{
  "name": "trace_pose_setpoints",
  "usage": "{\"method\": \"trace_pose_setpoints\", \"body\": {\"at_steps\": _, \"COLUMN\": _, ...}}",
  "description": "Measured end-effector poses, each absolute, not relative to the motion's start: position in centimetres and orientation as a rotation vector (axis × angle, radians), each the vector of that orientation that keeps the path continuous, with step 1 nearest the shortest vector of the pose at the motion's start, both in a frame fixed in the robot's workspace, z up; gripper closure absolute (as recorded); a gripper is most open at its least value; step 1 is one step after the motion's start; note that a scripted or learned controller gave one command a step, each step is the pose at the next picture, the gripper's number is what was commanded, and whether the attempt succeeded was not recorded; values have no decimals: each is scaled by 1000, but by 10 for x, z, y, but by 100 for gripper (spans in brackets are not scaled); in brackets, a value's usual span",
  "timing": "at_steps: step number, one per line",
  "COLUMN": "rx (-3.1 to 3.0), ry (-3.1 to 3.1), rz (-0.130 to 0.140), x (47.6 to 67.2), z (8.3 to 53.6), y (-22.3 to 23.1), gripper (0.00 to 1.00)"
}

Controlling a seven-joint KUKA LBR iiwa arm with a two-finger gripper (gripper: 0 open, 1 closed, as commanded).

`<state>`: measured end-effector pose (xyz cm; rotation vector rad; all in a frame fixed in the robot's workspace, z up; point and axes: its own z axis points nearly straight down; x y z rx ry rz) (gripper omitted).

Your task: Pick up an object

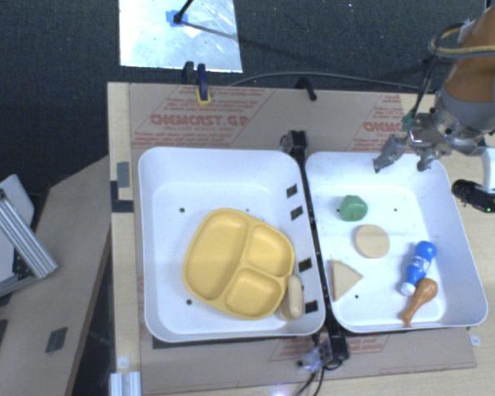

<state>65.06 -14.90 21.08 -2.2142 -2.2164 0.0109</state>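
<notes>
Yellow tray, green ball, blue bottle

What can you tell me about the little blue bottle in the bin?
The blue bottle is small, looks like plastic, and has a blue body with a white band and a white end. It lies on its side, tilted, in the right bin, near the right wall. Its white end points down toward the orange-brown drumstick toy, and the two seem to touch or nearly touch. The round tan disc lies apart, to its left.
</notes>
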Motion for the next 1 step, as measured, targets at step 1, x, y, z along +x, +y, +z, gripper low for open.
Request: {"method": "trace_pose_setpoints", "body": {"at_steps": 1, "rx": -2219, "ry": -2226, "rz": -1, "x": 653, "z": 220, "y": -149, "gripper": 0}}
